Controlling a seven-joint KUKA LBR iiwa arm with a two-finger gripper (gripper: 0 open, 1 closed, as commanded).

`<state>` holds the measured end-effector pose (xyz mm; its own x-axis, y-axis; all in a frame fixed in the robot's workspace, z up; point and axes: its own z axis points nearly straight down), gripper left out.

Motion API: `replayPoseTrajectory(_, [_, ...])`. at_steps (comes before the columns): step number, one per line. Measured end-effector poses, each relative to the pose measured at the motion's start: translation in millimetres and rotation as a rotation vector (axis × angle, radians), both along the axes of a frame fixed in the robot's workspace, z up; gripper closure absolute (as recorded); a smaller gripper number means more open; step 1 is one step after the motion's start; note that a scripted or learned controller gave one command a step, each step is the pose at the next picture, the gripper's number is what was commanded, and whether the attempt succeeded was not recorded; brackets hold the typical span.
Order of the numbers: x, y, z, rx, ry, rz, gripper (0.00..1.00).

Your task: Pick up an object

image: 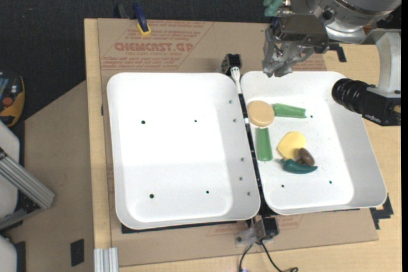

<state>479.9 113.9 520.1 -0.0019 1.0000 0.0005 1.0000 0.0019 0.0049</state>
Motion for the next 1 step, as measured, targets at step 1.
replayPoseTrajectory(1, [0.6, 0.6, 10.4, 0.001, -0.003, 0.0, 1.0])
